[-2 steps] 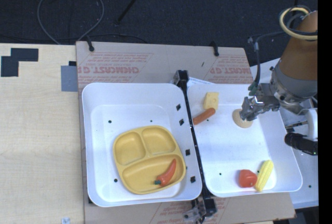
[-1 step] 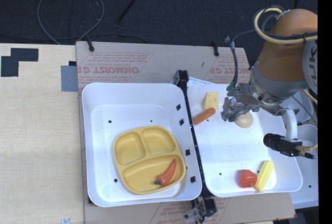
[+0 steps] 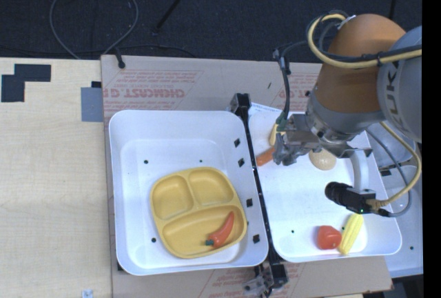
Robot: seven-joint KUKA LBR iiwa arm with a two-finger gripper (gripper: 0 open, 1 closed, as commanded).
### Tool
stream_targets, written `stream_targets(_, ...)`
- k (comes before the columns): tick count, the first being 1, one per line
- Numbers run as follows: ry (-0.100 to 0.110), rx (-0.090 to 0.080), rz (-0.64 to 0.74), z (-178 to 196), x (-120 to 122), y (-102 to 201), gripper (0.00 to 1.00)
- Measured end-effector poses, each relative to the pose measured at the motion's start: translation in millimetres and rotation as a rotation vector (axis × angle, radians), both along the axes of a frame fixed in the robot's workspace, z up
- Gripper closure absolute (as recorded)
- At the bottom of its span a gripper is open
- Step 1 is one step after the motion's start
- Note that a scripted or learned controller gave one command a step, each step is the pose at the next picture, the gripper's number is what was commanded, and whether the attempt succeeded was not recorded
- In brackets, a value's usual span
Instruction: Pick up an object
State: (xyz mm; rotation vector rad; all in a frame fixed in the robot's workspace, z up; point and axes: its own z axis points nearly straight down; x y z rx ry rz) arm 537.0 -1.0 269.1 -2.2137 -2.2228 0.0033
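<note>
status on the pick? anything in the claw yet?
Done: the arm has reached into the right bin, claw low by its left wall. In hand: nothing confirmed; an orange piece sits right at the claw, grip unclear. Left: a secure grasp and lift. Corn and the red piece lie untouched.

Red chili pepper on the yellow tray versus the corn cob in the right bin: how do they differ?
The red chili pepper is red, curved and tapered; the corn cob is pale yellow and nearly straight. The pepper lies in the divided yellow tray in the left bin; the corn lies on the right bin floor, beside a red-orange item. Both are elongated toy foods lying aslant.
</note>
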Motion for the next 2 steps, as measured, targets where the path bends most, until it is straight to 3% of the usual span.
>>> stream_targets(1, 0.002, 0.000, 0.001, -13.9, -19.1, 54.1, 1.00)
stream_targets(2, 0.002, -0.001, 0.001, -30.3, -17.1, 108.4, 1.00)
